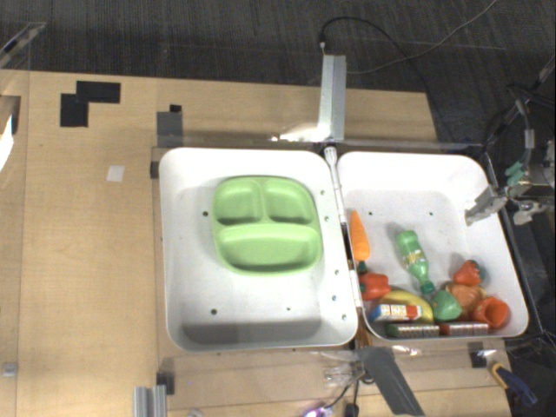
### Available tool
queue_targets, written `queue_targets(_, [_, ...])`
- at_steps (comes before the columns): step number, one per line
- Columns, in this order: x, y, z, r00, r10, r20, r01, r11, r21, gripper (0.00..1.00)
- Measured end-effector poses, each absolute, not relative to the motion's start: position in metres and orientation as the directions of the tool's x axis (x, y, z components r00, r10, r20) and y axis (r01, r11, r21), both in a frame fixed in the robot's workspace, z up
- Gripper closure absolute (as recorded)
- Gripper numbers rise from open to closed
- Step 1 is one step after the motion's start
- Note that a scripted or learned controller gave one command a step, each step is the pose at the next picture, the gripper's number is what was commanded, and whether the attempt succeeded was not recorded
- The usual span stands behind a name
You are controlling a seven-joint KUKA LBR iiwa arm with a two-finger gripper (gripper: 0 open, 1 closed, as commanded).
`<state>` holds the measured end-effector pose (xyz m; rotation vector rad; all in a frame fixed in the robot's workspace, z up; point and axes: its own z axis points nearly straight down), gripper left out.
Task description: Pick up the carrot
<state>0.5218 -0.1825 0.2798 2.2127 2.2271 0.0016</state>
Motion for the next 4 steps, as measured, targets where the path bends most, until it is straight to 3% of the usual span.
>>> queue_targets(1, [0.542, -0.08, 0.211, -0.223, 0.975, 0.0, 0.975, 0.223, 0.002, 0.0])
queue_targets(2, [0.521, -0.098, 0.267, -0.333, 0.943, -0.003, 0.943, 0.333, 0.006, 0.0])
queue_targets(3, [0.536, -0.011, 0.183, -0.374, 0.927, 0.0, 0.927, 0.374, 0.002, 0.0])
queue_targets(4, [0.544, 0.01, 0.257, -0.605, 0.796, -0.003, 0.796, 0.605, 0.005, 0.0])
